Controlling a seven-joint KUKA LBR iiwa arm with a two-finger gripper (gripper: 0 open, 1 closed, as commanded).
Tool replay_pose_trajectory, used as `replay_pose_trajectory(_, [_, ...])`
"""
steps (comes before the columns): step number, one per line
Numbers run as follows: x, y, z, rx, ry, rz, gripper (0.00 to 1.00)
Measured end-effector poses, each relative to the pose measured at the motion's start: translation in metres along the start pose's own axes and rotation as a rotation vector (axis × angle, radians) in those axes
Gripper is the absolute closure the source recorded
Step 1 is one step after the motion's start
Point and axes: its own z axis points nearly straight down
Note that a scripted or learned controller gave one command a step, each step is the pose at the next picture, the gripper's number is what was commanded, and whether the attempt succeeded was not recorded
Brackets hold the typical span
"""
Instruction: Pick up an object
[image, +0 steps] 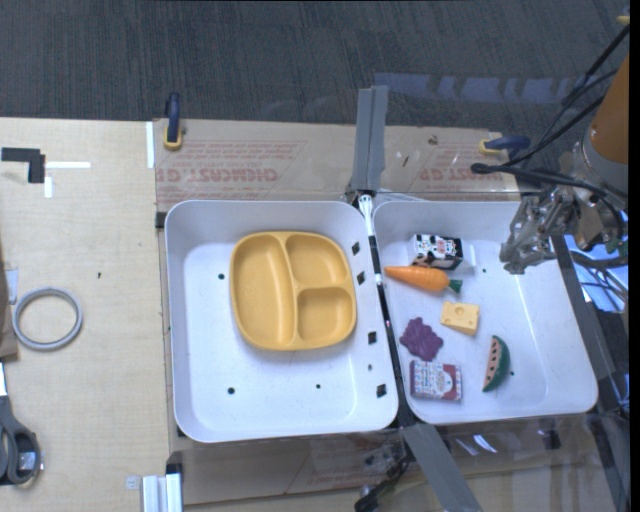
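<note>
1. fingers (522, 252) hung over the right bin's (560, 390) upper right part, pointing down; nothing showed between them, and whether they stood wide or narrow i could not tell from this slant.
2. objects lay to their left and lower left in the same bin: a carrot (420, 279), a small black-and-white carton (437, 247) just above it, a cheese wedge (461, 318), a purple grape bunch (422, 339), a red-and-white box (436, 381) and a melon slice (495, 363).
3. carton and carrot looked nearest, both off to the left of the fingers with bare bin floor between.
4. carrot's long axis ran nearly left to right, tip pointing left, green end toward the fingers; a grip across its narrow width would probably suit best.
5. melon slice lay below the fingers, its long axis running roughly up and down the view, apart from the other pieces.
6. left bin (200, 400) carried a yellow plate (293, 290) with three compartments, well apart from the fingers.
7. judged from this, the pick had not begun: the arm needed to shift left and descend.
</note>
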Motion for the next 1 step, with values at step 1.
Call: replay_pose_trajectory(1, [-0.0017,0.0006,-0.0093,0.001,-0.004,-0.002,1.00])
